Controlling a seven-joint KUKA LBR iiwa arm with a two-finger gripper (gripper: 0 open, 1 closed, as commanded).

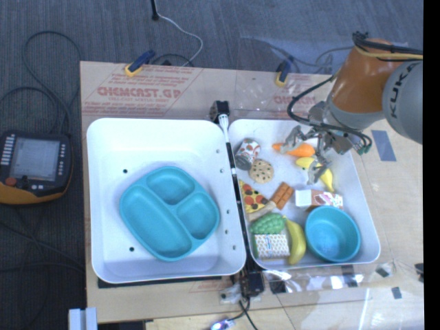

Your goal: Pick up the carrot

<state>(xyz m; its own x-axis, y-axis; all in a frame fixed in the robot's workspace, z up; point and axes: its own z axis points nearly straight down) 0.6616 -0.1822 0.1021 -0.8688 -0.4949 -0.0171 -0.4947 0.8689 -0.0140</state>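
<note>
**Claw low over the carrot in the right bin**

In the right bin (368, 215), at its far end, I see the claw (311, 145) hanging low on the grey arm (385, 88) with its orange band. The carrot (300, 150) lies on the bin floor right at the fingers, orange, with its thin tip pointing toward the bin's left wall. I cannot tell whether the fingers stand apart or together, nor whether they touch the carrot; the metal parts blur into each other there.

Near the carrot, on the side toward the bin's middle, sits a yellow piece (305, 162), and past that a small banana-like thing (328, 179). Left of the carrot, close to the bin's left wall, I make out a round patterned toy (247, 150) and a cookie (261, 171). Further from the carrot, toward the bin's near end, lie a pizza slice (252, 200), a brown stick (282, 195), a green bunch (268, 223), a banana (297, 241) and a blue bowl (332, 234).

Across the divider from the carrot's bin, the left bin (110, 143) holds a blue divided plate (170, 212).
</note>
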